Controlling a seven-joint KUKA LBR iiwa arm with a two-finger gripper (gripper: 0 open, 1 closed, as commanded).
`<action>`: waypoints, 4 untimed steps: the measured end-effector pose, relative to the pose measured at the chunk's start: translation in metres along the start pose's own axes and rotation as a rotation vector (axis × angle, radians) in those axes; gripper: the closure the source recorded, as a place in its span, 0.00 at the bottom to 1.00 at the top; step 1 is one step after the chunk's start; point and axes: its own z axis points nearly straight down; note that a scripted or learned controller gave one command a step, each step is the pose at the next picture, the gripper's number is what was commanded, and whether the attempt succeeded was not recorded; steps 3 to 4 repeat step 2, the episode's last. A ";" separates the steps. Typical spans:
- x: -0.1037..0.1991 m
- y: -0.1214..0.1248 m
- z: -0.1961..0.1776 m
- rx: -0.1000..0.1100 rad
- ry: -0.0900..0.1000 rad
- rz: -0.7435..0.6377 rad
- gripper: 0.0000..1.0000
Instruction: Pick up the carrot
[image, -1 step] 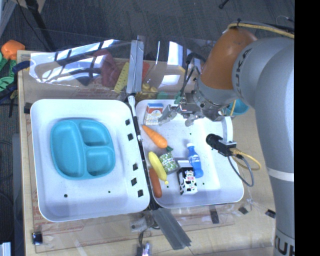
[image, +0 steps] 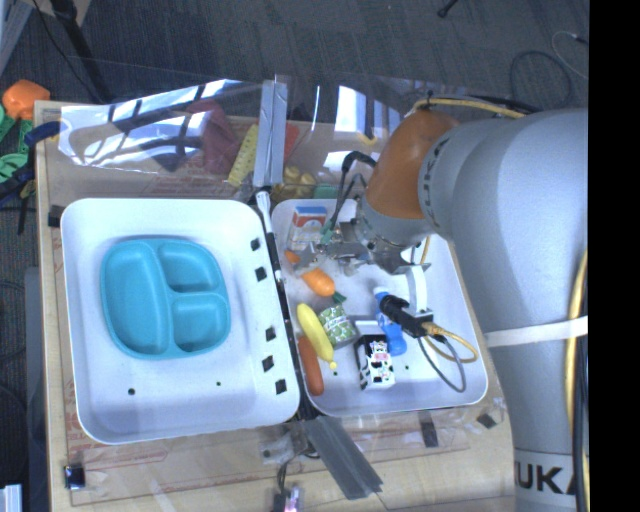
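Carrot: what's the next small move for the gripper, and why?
Probably a short drop straight down onto the carrot. The gripper sits in the right bin just above and behind the carrot's orange body, and nothing shows between them. The banana lies close in front, so the descent should stay on the carrot's near end.

A pale wooden table (image: 110, 460) stands on dark grey carpeted floor (image: 140, 45), with clear plastic sheeting (image: 170, 120) catching bright reflections along its far edge. Black cables (image: 545, 65) trail across the floor at upper right.
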 end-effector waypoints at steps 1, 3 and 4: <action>0.000 0.000 -0.008 0.003 0.000 -0.004 1.00; -0.025 0.037 -0.091 -0.004 0.001 0.057 1.00; -0.025 0.037 -0.091 -0.004 0.001 0.057 1.00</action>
